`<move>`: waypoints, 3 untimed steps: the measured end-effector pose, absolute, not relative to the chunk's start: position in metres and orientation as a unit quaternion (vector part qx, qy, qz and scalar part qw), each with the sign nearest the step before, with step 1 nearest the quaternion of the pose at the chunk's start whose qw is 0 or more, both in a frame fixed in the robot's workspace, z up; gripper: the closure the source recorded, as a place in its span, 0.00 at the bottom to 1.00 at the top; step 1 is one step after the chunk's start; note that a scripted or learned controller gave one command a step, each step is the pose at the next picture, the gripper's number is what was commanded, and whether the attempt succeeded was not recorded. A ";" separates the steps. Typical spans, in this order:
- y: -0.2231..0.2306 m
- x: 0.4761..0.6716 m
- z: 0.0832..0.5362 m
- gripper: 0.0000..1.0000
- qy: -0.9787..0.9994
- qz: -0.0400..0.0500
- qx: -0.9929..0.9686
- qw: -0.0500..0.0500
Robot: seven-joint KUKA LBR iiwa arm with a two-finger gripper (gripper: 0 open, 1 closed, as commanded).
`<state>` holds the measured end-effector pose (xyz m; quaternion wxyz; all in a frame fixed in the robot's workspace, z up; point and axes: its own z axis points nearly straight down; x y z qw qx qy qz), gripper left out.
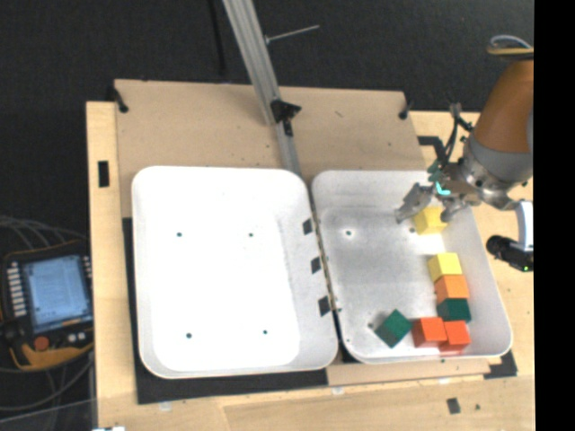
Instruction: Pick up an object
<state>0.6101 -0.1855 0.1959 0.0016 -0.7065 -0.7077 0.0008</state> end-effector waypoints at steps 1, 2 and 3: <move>-0.186 0.611 0.199 0.00 -0.708 0.000 -0.706 -0.001; -0.188 0.611 0.136 0.00 -0.707 0.002 -0.707 0.001; -0.189 0.611 0.096 0.00 -0.706 0.001 -0.708 -0.001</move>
